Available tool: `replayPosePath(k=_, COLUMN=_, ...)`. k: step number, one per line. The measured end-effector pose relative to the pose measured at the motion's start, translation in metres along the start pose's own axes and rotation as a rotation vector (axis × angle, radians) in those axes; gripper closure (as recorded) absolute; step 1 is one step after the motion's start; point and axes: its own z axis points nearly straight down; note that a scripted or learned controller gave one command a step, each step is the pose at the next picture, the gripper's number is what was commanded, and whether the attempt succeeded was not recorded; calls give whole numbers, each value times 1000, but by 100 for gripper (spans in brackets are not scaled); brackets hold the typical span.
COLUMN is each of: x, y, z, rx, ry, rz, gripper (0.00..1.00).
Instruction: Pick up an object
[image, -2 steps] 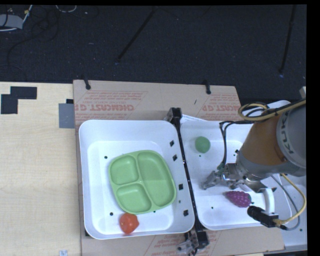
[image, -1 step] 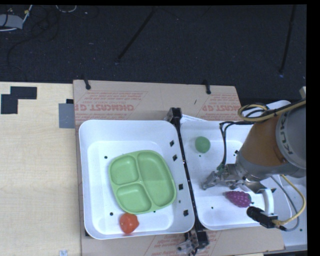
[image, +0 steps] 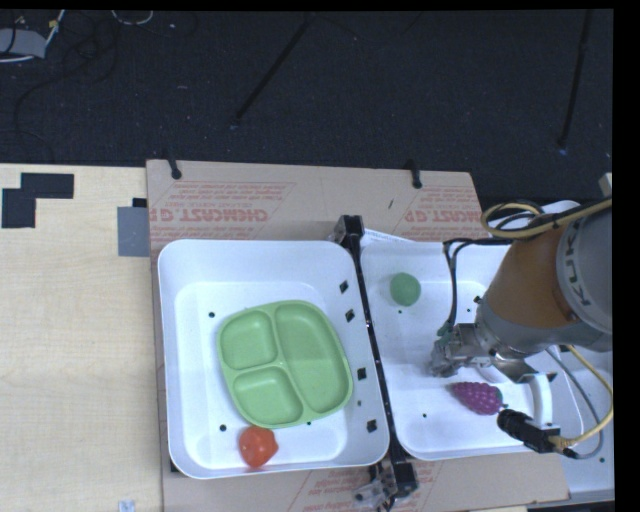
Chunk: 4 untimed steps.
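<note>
In the right bin (image: 420, 440) lie a green ball (image: 405, 289) near the back and a purple bunch of grapes (image: 477, 397) toward the front right. My gripper (image: 447, 362) hangs low over the right bin's floor, just left of and above the grapes, about a hand's width below the ball. Nothing shows between its fingers. The arm's orange band and grey body cover the bin's right side. In the left bin (image: 190, 300) a green three-part plate (image: 285, 362) lies flat, with a red-orange object (image: 257, 446) in front of it.
A black divider rail (image: 365, 340) runs between the two bins. Cables loop around the arm's wrist at the right bin's far edge. Cardboard lies under both bins, and a wooden bench top stretches to the left.
</note>
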Motion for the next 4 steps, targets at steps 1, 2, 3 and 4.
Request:
replayPosePath(k=1, x=4, y=2, z=-43, rx=-3, ry=-1, rz=-10, gripper=100)
replayPosePath(k=2, x=0, y=-1, z=-86, rx=-4, ry=-2, rz=-10, gripper=100)
replayPosePath(k=3, x=-1, y=0, z=-132, rx=-5, ry=-2, rz=-11, gripper=100)
replayPosePath(k=4, x=46, y=14, z=-121, rx=0, ry=0, rz=-13, gripper=100)
